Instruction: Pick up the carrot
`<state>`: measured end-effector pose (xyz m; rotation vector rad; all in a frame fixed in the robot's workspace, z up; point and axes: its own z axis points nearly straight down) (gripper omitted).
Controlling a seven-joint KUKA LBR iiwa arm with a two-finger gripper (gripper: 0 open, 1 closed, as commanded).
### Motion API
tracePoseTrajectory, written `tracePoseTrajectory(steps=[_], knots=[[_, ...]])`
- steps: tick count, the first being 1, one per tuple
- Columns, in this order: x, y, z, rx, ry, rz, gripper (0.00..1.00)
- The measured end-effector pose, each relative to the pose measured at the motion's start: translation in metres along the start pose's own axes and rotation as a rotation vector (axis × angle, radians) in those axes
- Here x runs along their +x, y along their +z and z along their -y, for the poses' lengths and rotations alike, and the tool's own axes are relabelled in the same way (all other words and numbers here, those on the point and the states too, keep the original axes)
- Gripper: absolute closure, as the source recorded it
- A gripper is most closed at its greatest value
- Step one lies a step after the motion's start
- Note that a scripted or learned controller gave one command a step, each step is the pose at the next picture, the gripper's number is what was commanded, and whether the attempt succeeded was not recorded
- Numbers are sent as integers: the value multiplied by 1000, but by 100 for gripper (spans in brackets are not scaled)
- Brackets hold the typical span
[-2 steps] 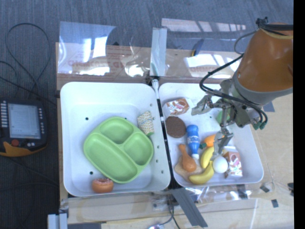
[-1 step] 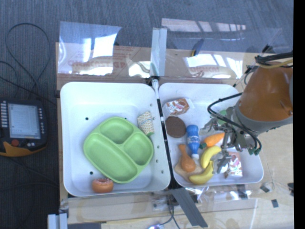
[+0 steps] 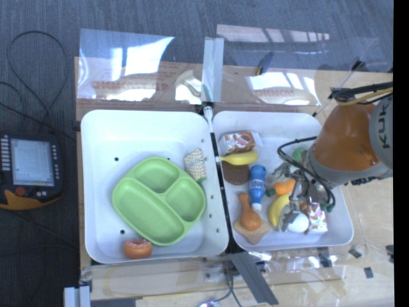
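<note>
The carrot (image 3: 283, 187) is a small orange piece in the right bin (image 3: 332, 235), between the blue bottle (image 3: 257, 183) and the arm's wrist. My gripper (image 3: 298, 196) reaches down into that bin from the right, below the orange band (image 3: 348, 139). It sits just to the right of the carrot, touching or almost touching it. Cables and the wrist hide the gripper's lower part and the carrot's right end.
Crowded around the carrot are a yellow banana (image 3: 278, 211), a white egg (image 3: 297, 223), a red-white carton (image 3: 316, 217), a drumstick (image 3: 248, 216), another banana (image 3: 239, 158) and a snack packet (image 3: 238, 141). The left bin (image 3: 102, 146) holds a green divided plate (image 3: 160, 200), a doughnut (image 3: 137, 248) and a corn piece (image 3: 196, 164).
</note>
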<state>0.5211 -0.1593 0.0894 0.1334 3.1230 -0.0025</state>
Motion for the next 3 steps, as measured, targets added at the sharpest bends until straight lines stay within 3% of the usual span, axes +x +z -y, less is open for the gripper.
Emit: tracePoseTrajectory(steps=[1, 2, 3], knots=[[-3, -12, -1, 3, -2, 6, 100], [5, -201, -34, 0, 56, 0, 100], [-30, -114, -13, -5, -308, -18, 100]])
